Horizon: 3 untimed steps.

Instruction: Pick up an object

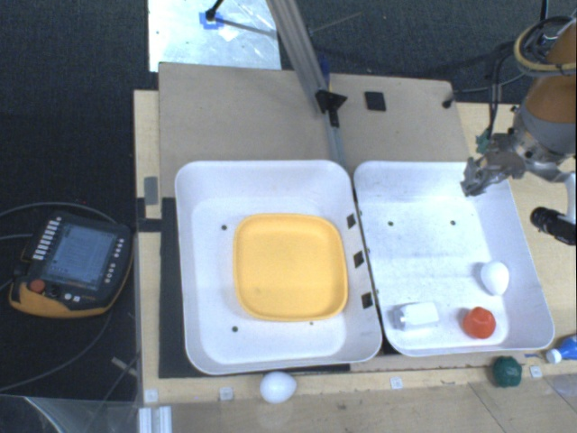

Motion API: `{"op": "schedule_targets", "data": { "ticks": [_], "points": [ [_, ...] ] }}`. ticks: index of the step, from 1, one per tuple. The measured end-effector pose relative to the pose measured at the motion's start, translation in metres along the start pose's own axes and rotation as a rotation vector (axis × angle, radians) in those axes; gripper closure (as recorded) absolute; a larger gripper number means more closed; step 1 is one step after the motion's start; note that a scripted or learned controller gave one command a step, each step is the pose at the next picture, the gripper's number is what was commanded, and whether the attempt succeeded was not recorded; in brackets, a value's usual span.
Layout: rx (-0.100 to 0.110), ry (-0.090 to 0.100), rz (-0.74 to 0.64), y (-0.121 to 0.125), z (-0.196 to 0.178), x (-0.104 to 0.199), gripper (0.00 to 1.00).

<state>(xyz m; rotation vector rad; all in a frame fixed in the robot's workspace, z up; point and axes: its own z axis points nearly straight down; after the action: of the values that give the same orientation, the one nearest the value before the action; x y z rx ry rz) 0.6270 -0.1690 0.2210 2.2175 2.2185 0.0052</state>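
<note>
A white egg-shaped object (278, 387) lies on the bench (243, 115) at its near edge, just outside the left bin (203, 242). Further right along that near edge sit a dark green ball (507, 371) and, at the near right corner, a small blue and white item (561, 352) too cut off to identify. The left bin holds a square yellow plate (290, 266) lying flat in its middle. The right bin (433, 206) carries three things along its near edge: a white rectangular block (415, 315) by the near left corner, a red-orange cup-like object (479, 322) toward the near right corner, and a white egg (494, 277) beside the right wall, just beyond the red one. The gripper (475, 177) hangs over the far right corner of the right bin, well apart from all three objects; its dark fingers look close together with nothing between them, though the view is blurred there. A handheld control pendant (72, 264) rests on the dark floor left of the bench
</note>
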Motion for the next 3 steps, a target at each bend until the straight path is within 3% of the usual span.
{"op": "schedule_targets", "data": {
  "ticks": [1,3],
  "points": [
    [0.003,0.0,0.0,0.001,-0.025,0.0,1.0],
    [0.005,0.002,-0.004,0.016,-0.006,0.108,1.0]
  ]
}}
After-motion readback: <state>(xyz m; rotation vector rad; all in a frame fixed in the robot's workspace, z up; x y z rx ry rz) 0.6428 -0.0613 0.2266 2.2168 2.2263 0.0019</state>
